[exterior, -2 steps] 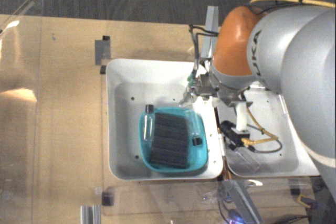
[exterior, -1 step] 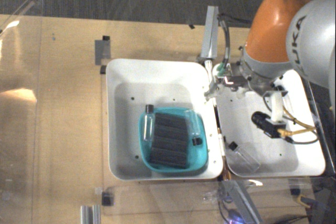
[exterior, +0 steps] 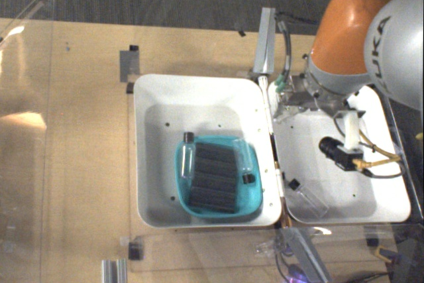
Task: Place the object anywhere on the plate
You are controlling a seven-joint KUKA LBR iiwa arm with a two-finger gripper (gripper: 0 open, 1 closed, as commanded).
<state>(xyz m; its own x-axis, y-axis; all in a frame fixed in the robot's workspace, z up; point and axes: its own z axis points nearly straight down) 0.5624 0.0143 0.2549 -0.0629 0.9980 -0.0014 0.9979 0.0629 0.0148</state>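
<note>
A dark ridged block [exterior: 213,175] already lies on the teal plate [exterior: 252,199] in the left bin [exterior: 152,142]; the arm's gripper state cannot be told.

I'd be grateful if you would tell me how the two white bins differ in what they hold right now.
The left bin holds a teal plate with a dark ribbed block lying on it; the right bin has no plate. The right bin has the arm reaching over it, with black fittings and yellowish cables; the left bin has no arm above it. Both are shallow, white and rounded at the corners.
</note>
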